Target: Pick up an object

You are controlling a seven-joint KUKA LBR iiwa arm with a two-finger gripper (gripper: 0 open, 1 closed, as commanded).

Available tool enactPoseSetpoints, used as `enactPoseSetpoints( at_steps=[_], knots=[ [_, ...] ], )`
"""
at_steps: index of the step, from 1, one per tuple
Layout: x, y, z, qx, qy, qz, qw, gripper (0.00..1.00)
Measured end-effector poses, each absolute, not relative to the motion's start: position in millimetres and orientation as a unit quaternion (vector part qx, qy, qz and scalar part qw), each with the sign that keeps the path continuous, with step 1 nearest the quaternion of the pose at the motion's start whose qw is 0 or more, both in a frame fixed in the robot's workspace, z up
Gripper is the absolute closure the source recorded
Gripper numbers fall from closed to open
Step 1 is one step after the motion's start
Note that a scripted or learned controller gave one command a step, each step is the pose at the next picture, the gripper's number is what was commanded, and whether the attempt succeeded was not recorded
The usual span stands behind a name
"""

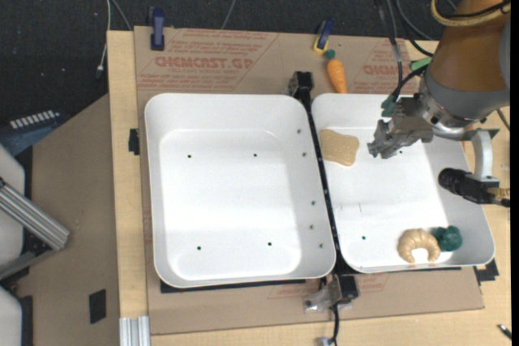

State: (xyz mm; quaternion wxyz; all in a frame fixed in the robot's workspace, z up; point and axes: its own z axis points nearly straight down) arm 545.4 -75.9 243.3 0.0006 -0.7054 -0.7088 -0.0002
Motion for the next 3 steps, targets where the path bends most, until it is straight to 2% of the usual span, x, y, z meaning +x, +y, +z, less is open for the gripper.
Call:
enactPoseSetpoints(
  at_steps=[1, 3],
  knots=[
    [531.4, -25.4, 247.9, -0.705, -0.709, -0.0007, 0.0, 1.0],
    [529.9, 82.0, 247.6, -0.705, -0.709, -0.0003, 0.0, 1.0]
  ],
)
